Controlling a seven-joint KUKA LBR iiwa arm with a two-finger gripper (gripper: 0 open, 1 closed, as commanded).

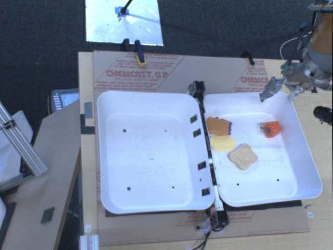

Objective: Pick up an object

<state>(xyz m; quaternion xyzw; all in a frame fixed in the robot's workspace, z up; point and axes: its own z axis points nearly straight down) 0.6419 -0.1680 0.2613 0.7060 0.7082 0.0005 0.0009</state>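
Both bins look like smooth moulded plastic with a soft sheen, the left bin (148,150) and the right bin (291,176) alike. They sit on a matt brown sheet (171,73) like cardboard or fibreboard, printed in red. The surface (86,92) under it looks like pale, dull wood. Behind lies dark, rough carpet (41,35) with a shiny, foil-like square (125,15) on it. The tool (285,85) is bare grey metal, faintly gleaming. The orange object (271,129) looks like glossy plastic; the tan piece (243,157) and yellow piece (222,143) look matt
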